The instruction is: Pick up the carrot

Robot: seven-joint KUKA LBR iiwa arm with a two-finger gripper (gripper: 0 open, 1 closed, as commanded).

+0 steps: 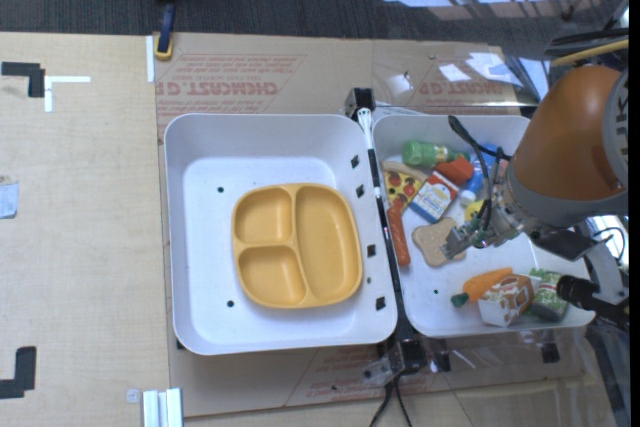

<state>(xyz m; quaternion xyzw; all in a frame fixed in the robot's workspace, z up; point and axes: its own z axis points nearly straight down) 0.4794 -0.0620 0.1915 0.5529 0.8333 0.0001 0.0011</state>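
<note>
I count two shallow white bins side by side on my tabletop (80, 265). The left bin (190, 245) holds one smooth yellow plate (297, 245), rounded and split into three compartments. The right bin (425, 310) holds a heap of toy food: one orange carrot (484, 282) with a green top near the front wall, one pizza slice (400, 183), one long sausage (399, 234), one bread slice (432, 241). My tool (470, 237) hangs over the bread, and I cannot tell its state.
</note>
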